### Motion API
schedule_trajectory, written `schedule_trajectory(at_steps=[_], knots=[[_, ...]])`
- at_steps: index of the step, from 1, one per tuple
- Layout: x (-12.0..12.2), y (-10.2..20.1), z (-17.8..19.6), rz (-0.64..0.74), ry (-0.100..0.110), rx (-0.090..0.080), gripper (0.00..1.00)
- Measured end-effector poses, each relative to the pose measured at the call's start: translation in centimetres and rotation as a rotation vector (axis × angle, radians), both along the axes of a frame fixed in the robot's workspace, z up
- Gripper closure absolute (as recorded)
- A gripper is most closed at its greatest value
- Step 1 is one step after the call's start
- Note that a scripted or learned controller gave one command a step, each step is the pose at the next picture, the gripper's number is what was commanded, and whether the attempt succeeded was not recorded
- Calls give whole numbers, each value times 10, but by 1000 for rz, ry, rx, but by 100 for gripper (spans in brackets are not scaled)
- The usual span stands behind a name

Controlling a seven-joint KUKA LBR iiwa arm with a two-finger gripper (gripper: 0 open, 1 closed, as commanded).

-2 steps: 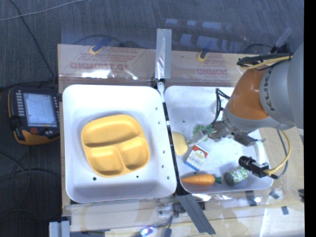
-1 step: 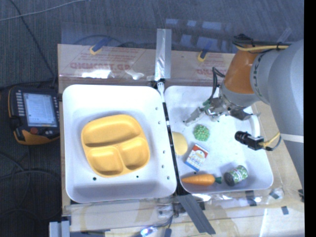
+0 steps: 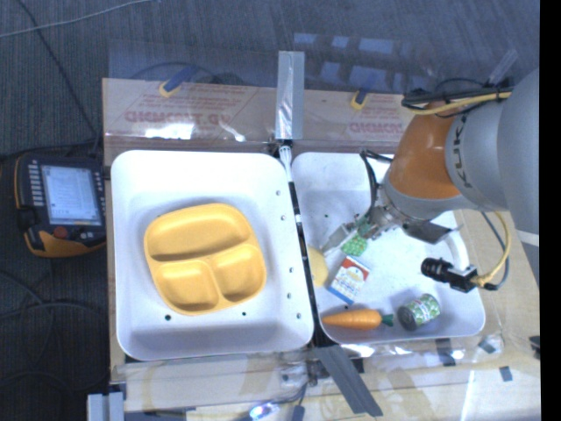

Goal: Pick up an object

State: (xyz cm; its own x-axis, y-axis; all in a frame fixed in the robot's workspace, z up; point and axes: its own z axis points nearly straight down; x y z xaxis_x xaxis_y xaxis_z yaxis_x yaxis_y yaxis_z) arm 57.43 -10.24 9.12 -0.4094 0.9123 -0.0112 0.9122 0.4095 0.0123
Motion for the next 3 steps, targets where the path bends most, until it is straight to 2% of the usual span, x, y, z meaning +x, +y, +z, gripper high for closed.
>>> schedule_trajectory(at_steps=[1,2,3], knots=[[75,-63,-2,179,8,-2,0],[86,-74,72,46,14,2,0],[30,-11,43,125,18,5,0]])
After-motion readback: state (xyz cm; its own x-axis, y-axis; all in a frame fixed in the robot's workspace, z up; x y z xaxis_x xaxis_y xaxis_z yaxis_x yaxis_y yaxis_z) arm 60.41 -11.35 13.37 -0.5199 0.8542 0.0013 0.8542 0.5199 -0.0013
